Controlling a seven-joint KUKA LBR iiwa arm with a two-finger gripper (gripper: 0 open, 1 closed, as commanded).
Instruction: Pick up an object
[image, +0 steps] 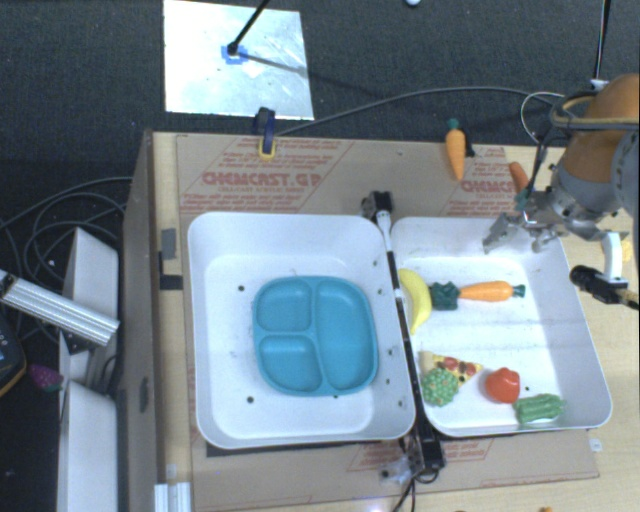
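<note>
The right bin holds several toy foods: a yellow banana against its left wall, a dark green piece, an orange carrot, a pizza slice, a leafy green piece, a red tomato and a green pickle. My gripper hangs over the bin's far right corner, above and right of the carrot. Its fingers stand open with nothing between them.
The left bin holds a blue divided plate. A second carrot and a small orange piece lie on the cardboard behind the bins. A black clamp sits where the bins meet. Cables run along the left side.
</note>
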